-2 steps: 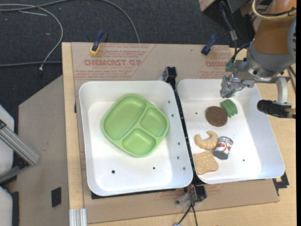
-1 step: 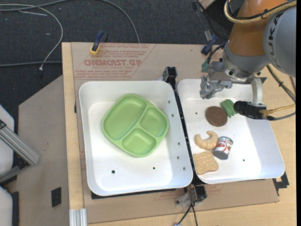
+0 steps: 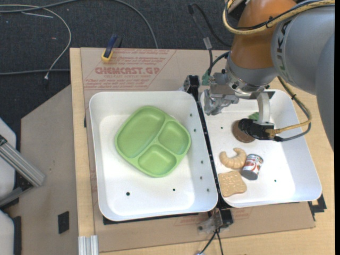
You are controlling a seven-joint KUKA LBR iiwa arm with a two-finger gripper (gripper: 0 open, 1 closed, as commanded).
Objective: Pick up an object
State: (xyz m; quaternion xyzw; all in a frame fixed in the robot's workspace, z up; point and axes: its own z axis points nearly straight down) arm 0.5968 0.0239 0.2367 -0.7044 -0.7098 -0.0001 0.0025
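My gripper hangs over the far left corner of the right bin, close to the wall between the two bins. Nothing shows beneath it but white bin floor. Nearer the front of that bin lie a brown round piece, partly covered by a black cable plug, a tan croissant, a small tipped can with a red and white label, and a square cracker. All of these sit in front of the gripper and a little to its right, apart from it.
A green divided plate lies in the middle of the left bin. A yellow cable loops from the arm across the right bin. Brown cardboard lies under both bins, with a blue and yellow clip at its far edge.
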